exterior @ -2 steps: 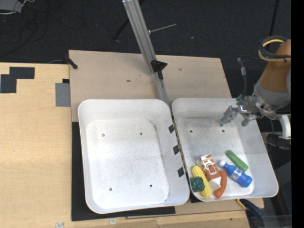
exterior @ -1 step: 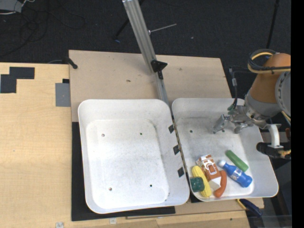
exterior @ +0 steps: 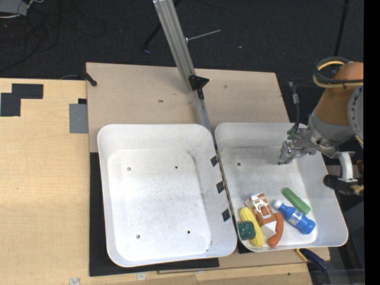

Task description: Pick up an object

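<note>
Right bin (exterior: 261,141) holds a small cluster of toy objects, all bunched in its near corner: a blue bottle (exterior: 295,217) with a white cap lying on its side, a green stick-shaped piece (exterior: 295,200) lying at a slant just behind it, a yellow corn cob (exterior: 252,225) with a knobbly surface and a dark green end, a small orange-and-white carton (exterior: 260,206) between corn and bottle, and a curved orange piece (exterior: 277,230) along the front of the group. The pieces look like smooth moulded plastic; corn, carton and orange piece touch or overlap, bottle lies just beside them. Both bins are shallow, white, with rounded corners and speckled floors; the left bin (exterior: 154,195) shows a few small dark dots on its floor. The bins sit side by side on a tan worktop (exterior: 142,94), with black clips along their shared edge. A ribbed metal rail (exterior: 177,40) stands at a slant behind them. Claw (exterior: 287,154), metallic, hangs over the far right part of the right bin, below the grey arm with its orange band (exterior: 350,71). Nothing is seen between the claw's tips; whether they are apart or together cannot be told. The object cluster lies well apart from the claw, toward the bin's near edge.
</note>
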{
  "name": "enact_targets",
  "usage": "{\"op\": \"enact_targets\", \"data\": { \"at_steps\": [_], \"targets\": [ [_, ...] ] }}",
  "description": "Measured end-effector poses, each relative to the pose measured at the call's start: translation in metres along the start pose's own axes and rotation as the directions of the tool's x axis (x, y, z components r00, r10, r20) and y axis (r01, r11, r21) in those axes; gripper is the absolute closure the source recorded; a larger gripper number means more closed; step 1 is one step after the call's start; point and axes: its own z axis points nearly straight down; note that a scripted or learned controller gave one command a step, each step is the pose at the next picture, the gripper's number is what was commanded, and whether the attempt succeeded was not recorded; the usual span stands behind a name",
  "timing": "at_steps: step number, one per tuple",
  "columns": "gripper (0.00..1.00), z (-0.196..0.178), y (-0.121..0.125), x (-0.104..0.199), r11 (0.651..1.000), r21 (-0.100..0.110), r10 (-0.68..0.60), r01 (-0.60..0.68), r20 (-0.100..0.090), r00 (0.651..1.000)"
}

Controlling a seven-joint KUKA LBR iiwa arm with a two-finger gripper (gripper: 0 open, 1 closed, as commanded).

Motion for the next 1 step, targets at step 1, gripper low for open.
{"op": "enact_targets", "data": {
  "at_steps": [1],
  "targets": [
    [1.00,-0.0431,0.0000,-0.0038,1.000,-0.005,0.004,-0.004,0.002,1.000]
  ]
}}
